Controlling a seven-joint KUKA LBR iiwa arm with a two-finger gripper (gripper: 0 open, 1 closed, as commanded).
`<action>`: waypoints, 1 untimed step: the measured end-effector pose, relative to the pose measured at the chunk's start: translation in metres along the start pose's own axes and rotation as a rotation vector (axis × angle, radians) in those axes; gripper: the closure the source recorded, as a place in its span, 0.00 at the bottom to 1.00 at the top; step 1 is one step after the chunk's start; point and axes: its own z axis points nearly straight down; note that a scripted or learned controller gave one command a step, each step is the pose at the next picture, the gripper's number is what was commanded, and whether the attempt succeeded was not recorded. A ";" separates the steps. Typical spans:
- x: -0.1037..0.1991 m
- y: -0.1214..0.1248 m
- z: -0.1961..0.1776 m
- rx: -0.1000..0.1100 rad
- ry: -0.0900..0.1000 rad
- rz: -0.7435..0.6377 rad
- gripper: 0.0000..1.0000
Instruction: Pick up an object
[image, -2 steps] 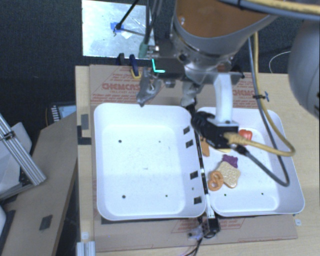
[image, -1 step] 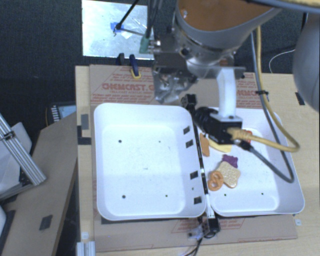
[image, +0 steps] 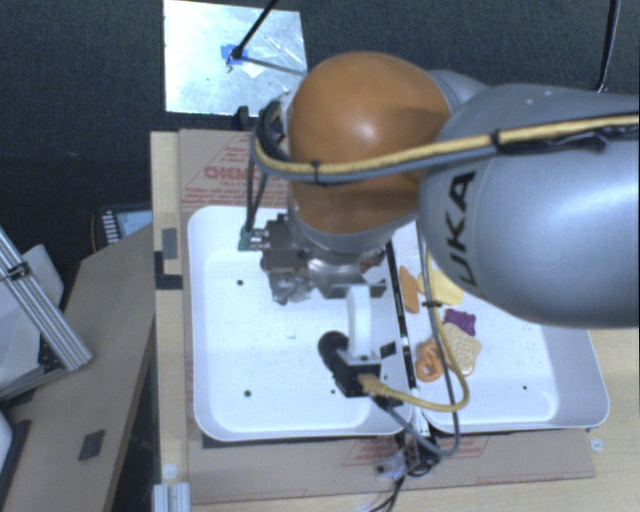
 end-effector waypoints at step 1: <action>0.001 -0.007 0.206 -0.001 0.002 0.000 1.00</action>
